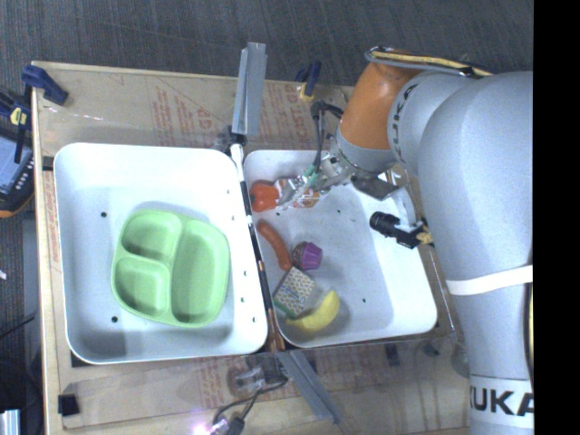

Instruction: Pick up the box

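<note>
We saw two shallow white bins side by side on the wooden bench. The left bin [82, 243], in the left half of the frame, held a light green divided plate [170, 265] lying flat toward its lower middle.

The right bin [399, 288], at the centre of the frame, carried the rest. The box [295, 290], a small checkered carton, lay tilted near the bin's lower left corner, touching a yellow banana [319, 314] that curved just below and to its right. Just above the box sat a small purple object [307, 256], and to its left a reddish-orange sausage [274, 243] ran diagonally along the bin's left wall. A red tomato-like piece [264, 196] rested in the upper left corner of that bin.

The grey arm [471, 179] filled the right side of the frame, its orange band [372, 111] at upper centre. The gripper [306, 188] reached down into the upper left part of the right bin, just beside the red piece and well apart from the box. Something pale and crumpled showed around its tip, but we could not tell what the gripper's state was.
</note>
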Controlling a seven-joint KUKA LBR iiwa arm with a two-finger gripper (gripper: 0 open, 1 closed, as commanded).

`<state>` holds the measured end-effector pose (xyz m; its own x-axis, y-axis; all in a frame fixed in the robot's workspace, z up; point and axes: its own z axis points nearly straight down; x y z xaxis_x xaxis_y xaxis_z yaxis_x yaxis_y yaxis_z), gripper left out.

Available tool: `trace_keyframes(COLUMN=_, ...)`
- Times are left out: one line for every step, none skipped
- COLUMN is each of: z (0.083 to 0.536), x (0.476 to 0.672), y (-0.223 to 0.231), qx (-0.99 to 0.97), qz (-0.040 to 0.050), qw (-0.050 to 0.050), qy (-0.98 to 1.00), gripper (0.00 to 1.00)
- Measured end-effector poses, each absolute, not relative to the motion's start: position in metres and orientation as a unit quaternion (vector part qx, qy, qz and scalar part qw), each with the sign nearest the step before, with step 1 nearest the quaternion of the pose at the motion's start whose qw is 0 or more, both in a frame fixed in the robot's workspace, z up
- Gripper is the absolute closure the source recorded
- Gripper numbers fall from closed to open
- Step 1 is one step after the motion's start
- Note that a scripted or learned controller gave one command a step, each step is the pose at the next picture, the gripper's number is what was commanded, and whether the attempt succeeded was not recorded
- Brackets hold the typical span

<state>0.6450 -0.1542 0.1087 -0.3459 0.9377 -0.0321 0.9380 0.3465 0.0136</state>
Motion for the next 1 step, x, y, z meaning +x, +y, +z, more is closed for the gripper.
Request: trace_keyframes(z=0.1008, x=0.5899, y=-0.11, qx=0.52, qz=-0.0019, qw=0.013, qy=0.854, gripper=0.0)
